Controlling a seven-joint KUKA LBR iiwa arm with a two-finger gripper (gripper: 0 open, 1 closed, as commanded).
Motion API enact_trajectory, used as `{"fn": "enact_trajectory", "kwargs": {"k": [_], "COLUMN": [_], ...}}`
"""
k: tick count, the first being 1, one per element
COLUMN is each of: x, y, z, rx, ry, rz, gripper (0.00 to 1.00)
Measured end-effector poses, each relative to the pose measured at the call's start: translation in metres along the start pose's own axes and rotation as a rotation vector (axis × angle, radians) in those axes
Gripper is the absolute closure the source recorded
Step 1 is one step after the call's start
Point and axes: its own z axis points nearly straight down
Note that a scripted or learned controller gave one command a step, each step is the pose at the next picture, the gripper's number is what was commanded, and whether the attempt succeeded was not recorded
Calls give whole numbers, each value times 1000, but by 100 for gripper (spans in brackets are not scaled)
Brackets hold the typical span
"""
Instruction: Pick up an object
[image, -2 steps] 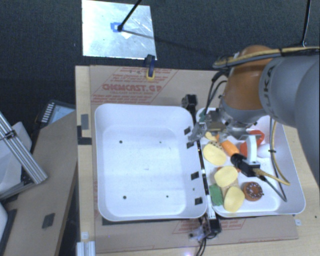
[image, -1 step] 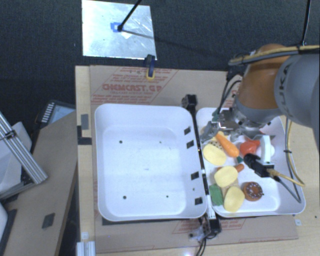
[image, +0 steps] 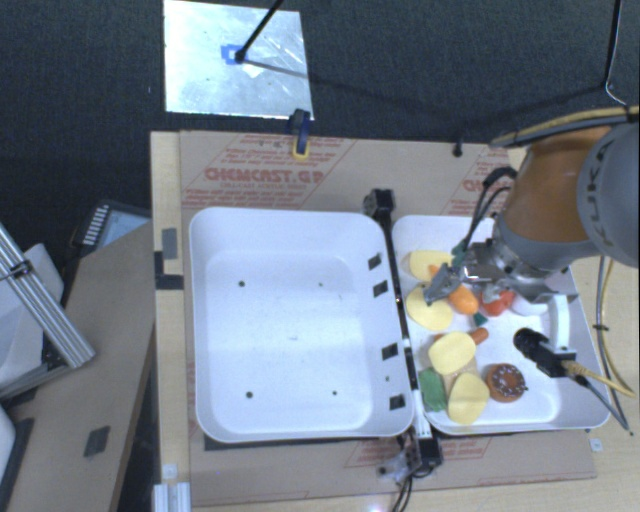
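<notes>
Camera view shows me the big surface (image: 260, 160) first, with the left bin (image: 290, 320) beside the right bin (image: 585, 400). My arm (image: 560, 200) hangs over the right bin. Its end effector (image: 445, 285) sits low among the toy food, and I cannot tell how it is set. Under it lie yellow pieces (image: 452, 352), an orange piece (image: 463, 300), a green piece (image: 433, 390) and a small donut (image: 506, 382). I think they are light, hard and a bit slippery. I would pinch the orange piece across its middle.
</notes>
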Motion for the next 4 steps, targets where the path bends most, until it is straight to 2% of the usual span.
{"fn": "enact_trajectory", "kwargs": {"k": [1, 2, 3, 4], "x": [-26, -78, -32, -36], "y": [-39, -13, 29, -25], "z": [79, 100, 99, 100], "rx": [7, -4, -6, 3], "ry": [2, -1, 2, 3], "rz": [1, -1, -11, -3], "gripper": [0, 0, 0, 0]}}
